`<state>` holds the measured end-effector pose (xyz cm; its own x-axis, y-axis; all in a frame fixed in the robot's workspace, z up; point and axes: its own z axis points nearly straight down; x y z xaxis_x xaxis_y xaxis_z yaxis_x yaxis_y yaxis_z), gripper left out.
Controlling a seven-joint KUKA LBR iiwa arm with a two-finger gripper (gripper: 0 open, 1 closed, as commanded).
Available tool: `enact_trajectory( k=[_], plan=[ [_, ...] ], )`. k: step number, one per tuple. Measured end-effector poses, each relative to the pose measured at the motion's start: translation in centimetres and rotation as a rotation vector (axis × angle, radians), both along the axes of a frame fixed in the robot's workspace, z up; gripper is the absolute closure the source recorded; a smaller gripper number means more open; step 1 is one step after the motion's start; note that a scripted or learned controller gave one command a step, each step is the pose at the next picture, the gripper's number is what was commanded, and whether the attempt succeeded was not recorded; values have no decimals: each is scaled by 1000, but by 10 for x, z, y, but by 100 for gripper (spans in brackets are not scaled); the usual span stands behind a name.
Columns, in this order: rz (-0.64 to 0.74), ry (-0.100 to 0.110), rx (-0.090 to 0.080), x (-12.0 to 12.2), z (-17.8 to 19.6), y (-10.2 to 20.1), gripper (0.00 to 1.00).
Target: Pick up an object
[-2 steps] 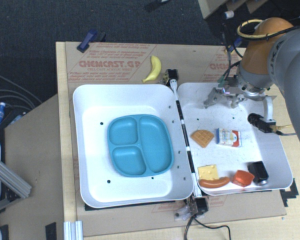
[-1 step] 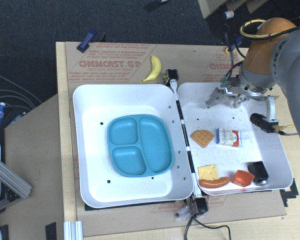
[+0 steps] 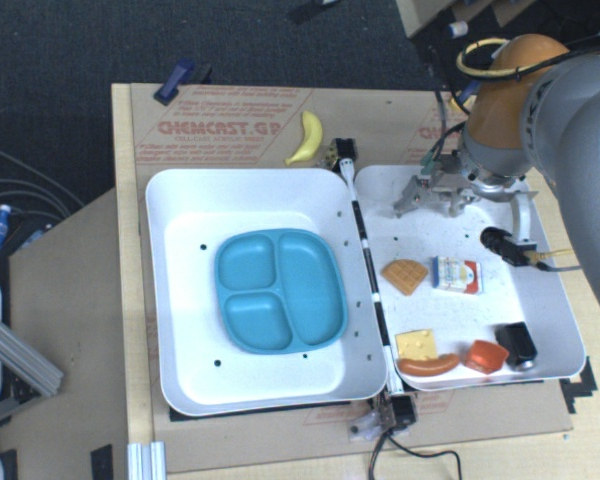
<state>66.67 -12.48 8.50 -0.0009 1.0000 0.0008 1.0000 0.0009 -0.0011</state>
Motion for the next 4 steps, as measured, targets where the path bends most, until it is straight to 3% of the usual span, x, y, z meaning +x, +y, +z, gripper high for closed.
enact_trajectory(
  k=[1,2,3,4],
  plan=[
    [-1,1,0,-40,0,-8,0],
    [0,-2,0,0,0,5,0],
    [0,-5,-1,1,11,5,100],
    [0,-4,-1,1,10,5,0]
  ],
)
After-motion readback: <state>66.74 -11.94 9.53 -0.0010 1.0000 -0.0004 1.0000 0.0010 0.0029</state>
